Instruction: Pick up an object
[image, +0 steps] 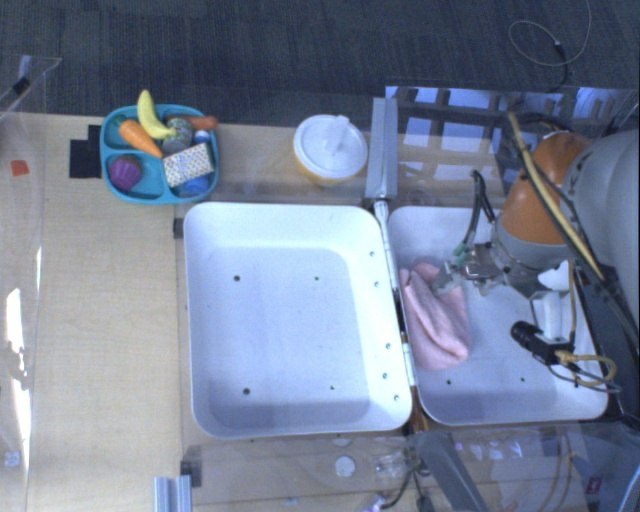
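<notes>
Risk is sitting right of the left bin: pink cloth is lying against the right bin's left wall, gripper hovering just over its top edge, jaw state I cannot tell. Limp fabric could be slipping or snagging the wall. Wooden bench is carrying a toy tray and lidded bowl further back.

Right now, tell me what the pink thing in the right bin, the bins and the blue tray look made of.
Pink thing: soft cloth, matte, judging by its folds and limp slump. Right bin and left bin: likely moulded plastic, smooth white with a faint sheen and rounded corners. Blue tray: probably plastic, glossy, with moulded compartments holding toy food.
</notes>
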